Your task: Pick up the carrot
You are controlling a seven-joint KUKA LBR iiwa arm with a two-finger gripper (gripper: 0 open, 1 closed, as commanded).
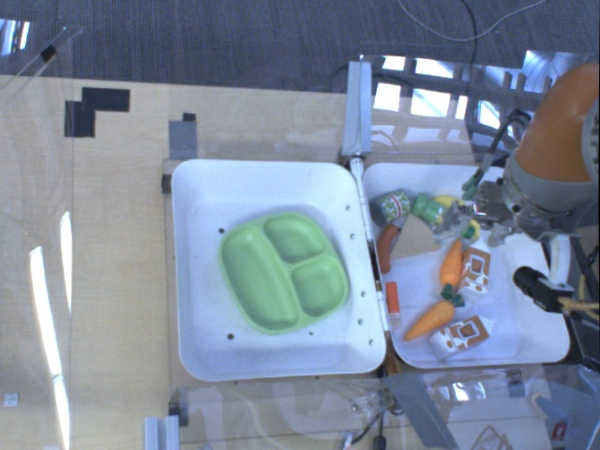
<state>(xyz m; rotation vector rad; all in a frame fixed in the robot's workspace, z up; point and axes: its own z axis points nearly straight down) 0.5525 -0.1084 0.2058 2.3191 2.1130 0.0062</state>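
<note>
target: two carrots in the right bin (539,350); nothing marks which one the task means
carrot A (452,264): upper one, mid-bin, long axis close to straight between the bin's far and near edges, slightly tilted, green top at the near end
carrot B (429,320): lower one, toward the bin's near-left corner, lying diagonal, tip toward the near-left corner, green top up-right
pincer (481,216): hangs over the far part of the right bin, under the orange-banded wrist; state cannot be told, the tip is lost among the clutter
key relation: carrot A lies just nearward and a little left of the pincer; carrot B sits farther along the same direction, well past A
nearer pick: carrot A, judged the shorter reach
axis call: the jaws would likely need to close across A's width, i.e. along the bin's left-right direction
crowding: small printed carton (477,271) touching or just beside A's right flank; second carton (460,336) just beside B's near side; judged risk of grabbing a carton along with the carrot
other clutter: green bottle (393,204) and green-yellow toy (433,209) along the far edge, red sausage-like piece (385,247) by the left wall
left bin (197,345): holds a green divided plate (283,272), not involved
step: approach, no carrot seen between the jaws
</note>
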